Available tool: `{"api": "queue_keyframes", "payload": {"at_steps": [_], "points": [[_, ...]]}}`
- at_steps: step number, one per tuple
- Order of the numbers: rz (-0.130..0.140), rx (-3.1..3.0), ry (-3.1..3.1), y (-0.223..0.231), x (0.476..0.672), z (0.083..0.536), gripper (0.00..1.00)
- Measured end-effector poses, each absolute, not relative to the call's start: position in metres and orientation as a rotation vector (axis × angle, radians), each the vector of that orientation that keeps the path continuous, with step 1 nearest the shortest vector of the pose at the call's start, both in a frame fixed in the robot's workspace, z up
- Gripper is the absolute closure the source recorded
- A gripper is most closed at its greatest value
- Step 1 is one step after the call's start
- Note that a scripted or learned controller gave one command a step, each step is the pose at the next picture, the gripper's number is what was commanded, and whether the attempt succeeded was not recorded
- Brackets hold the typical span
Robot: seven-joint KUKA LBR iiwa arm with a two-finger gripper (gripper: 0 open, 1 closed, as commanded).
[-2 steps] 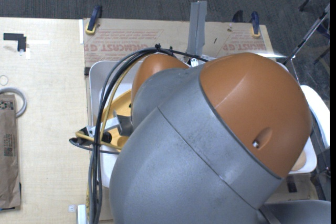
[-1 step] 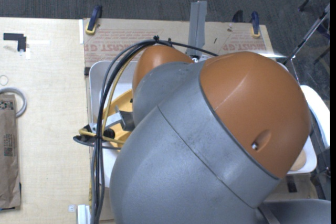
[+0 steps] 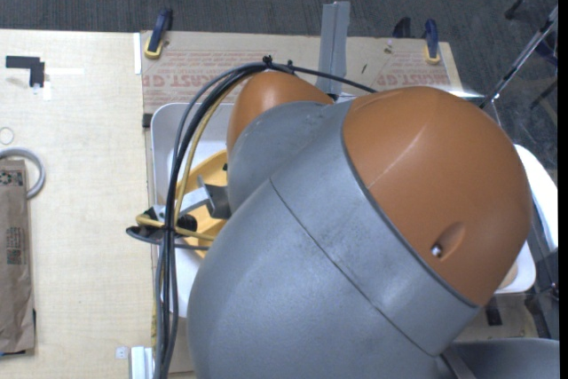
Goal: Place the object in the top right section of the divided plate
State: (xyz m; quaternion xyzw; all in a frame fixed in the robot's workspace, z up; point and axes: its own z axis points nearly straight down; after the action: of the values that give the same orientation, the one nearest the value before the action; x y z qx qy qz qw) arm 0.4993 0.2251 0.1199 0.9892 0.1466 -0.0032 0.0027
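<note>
Nearest you, the arm (image 3: 355, 262) swells across the lower right of the view: a broad grey housing capped by an orange dome, with a second, smaller orange section beyond it toward the centre. It covers most of the bin (image 3: 164, 124), so you see just the bin's white left wall and upper left corner, plus a sliver of white rim at the far right.

A bundle of black cables (image 3: 191, 115) arcs from the top of the arm, over the bin's left wall, and drops out of view at the bottom edge. Where it crosses the wall, dark parts and a bit of yellow sit tangled together, hard to make out.

The gripper is hidden under the arm body, so you cannot tell its state. Of the plate (image 3: 206, 169) you get a curved yellow strip in the left part of the bin, next to the arm; its sections are covered. You cannot pick out the object.

Left of the bin lies open pale bench (image 3: 80, 155), with a brown packet (image 3: 16, 253) cut off at the left edge. Farther back, two blue clamps (image 3: 160, 31) pin brown cardboard (image 3: 231, 71) at the bench's rear edge, and a grey post (image 3: 335, 31) stands between them. Dark floor lies beyond.
</note>
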Motion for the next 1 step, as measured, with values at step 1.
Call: {"api": "queue_keyframes", "payload": {"at_steps": [1], "points": [[0.013,3.088,0.618,0.2317,0.5166,0.1037,1.00]]}}
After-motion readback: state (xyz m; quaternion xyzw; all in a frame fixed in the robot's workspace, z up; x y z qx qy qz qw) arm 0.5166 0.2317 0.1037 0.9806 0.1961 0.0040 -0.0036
